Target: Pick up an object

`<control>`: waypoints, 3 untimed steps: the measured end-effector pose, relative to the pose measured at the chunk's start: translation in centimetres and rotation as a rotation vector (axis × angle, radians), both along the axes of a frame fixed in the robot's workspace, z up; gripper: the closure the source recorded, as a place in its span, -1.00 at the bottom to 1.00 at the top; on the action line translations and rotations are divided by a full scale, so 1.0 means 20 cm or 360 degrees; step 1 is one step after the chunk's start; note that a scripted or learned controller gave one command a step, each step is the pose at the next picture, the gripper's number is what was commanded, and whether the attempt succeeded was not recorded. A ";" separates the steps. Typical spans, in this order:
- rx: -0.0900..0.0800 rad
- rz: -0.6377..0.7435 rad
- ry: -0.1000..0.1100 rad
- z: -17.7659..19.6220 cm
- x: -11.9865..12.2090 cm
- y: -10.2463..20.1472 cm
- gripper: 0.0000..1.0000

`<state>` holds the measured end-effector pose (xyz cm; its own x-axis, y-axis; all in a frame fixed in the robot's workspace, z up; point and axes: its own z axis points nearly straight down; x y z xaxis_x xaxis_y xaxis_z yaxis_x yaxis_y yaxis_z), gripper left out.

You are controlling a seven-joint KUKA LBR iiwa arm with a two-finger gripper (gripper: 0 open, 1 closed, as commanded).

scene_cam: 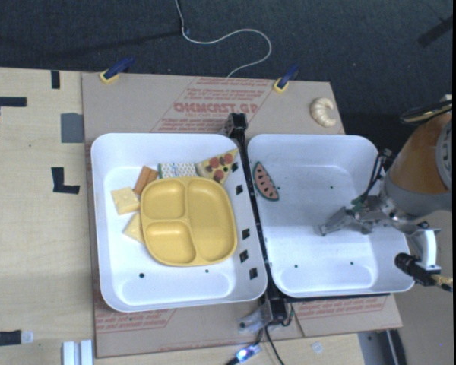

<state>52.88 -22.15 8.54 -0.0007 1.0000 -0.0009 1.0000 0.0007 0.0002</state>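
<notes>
A toy watermelon slice (266, 181) lies in the right bin (319, 280), close to its left wall. My gripper (330, 225) is low over the middle of that bin's floor, pointing left, roughly a hand's width right of and below the slice, with nothing seen in it. In the left bin (175, 291), a yellow divided plate (188, 220) takes up the centre. Around its upper left edge lie a pale cracker (125, 201), a brown piece (145, 179), a dotted item (176, 170) and a pizza slice (219, 163).
A beige curled object (324, 111) rests on the cardboard behind the right bin. Clips (287, 75) hold the cardboard's far edge, where a white cable (228, 36) trails off. The arm's grey and orange body (422, 173) hangs over the right bin's right side.
</notes>
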 end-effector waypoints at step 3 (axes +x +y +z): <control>-0.0001 0.0001 -0.0005 0.66 -0.02 0.01 1.00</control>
<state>52.41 -21.90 21.64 -0.0015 1.0000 -0.0015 1.0000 0.0015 0.0033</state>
